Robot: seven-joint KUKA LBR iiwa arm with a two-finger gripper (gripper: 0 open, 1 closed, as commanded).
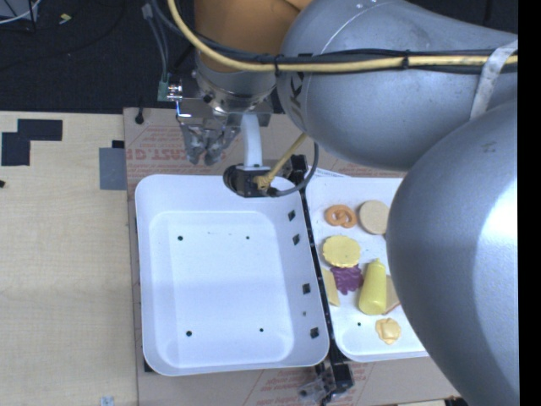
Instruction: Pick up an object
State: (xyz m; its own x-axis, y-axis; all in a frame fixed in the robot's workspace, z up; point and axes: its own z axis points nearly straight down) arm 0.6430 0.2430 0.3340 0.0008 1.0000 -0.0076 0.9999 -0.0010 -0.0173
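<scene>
Step in hand, as I judge it: get over the goods & choose one; nothing picked yet. All candidates lie in the right bin (363, 355), right of centre. Nearest, lower right: small yellow-orange lump (388, 330), apart from the rest, so prob. the easiest pick w/ room on both sides. Next up, yellow bottle-like cylinder (373, 288), touching the purple grapes (345, 277) on its left. A pale yellow piece (330, 288) sits by the bin's left wall, awkward to reach. The yellow disc (341, 249) lies just above the grapes; flat, prob. hard to pinch. Farthest, pretzel (342, 216) & round biscuit (374, 217) side by side.

The hand (205, 152) hangs upper centre-left, beyond the far rim of the left bin (220, 286), over cardboard (161, 152), well apart from every item. Can't tell whether it's released or clenched; nothing shows in its grip. To do it well: cross right over the divide, come down straight on an isolated item, close across its narrow side, keep off the walls.

In the way: the arm's grey bulk covers the right part of the right bin, so whatever lies under it is hidden. The bins' adjoining walls w/ black clips (306, 288) stand between hand & goods. Farther off, the table (59, 269) is pale wood at left, w/ black patches (32, 138) & a grey patch (110, 167) at upper left.
</scene>
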